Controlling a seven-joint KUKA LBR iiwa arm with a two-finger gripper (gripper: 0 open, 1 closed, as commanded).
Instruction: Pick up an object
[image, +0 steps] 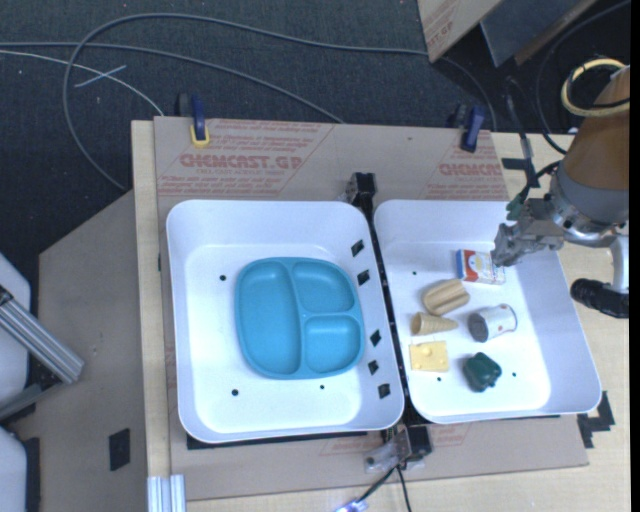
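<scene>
Nearest edge: a black clamp (400, 448) sits at the front of the bench where the two bins meet, w/ a cable trailing off below it.

Right bin (560, 390), front to back: a dark green lump (482, 371) near the front, a yellow cheese block (430, 357) to its left, both lying flat & apart. Behind them a tan cone (433, 324) on its side and a grey-and-white cylinder (493, 323) lying down. Next back, a tan bread roll (445, 296), just above the cone. Furthest in, a small red, white & blue carton (476, 267), tilted.

Gripper (503, 252) hangs right at the carton's upper right corner, touching or nearly so; can't tell how wide the fingers are set, or whether anything is between them. Arm comes in from the right, grey w/ an orange section (600, 150).

Left bin (190, 300): one blue divided plate (299, 317), three compartments, sitting flat about mid-bin. Black clips (365, 278) run along the seam between bins.

Bins rest on a brown board (290, 155) w/ red print, held at the back by two blue clamps (199, 116). Beyond: dark carpet (80, 130), thin grey cables (150, 40) looping over it, a cardboard box (455, 25) at top. Metal rail (35, 335) at far left.
</scene>
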